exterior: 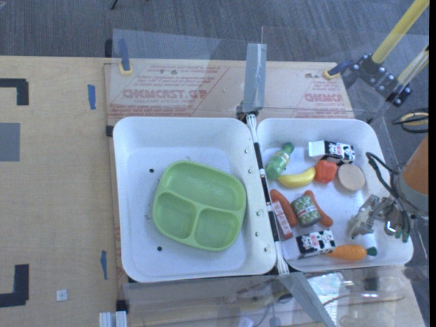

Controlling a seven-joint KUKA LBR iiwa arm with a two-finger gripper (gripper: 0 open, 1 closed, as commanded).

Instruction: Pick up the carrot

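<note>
While poised over right bin (381, 138): gripper (362, 225), finger state cannot tell. Carrot (347, 253) just below and slightly left of gripper, flat on bin floor, green end rightward. Milk carton (315, 242) left of carrot, touching.

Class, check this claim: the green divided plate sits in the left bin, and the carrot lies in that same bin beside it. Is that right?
Not quite. The camera view shows the green plate in the left bin, but the carrot lies in the right bin, near its front edge.
</note>
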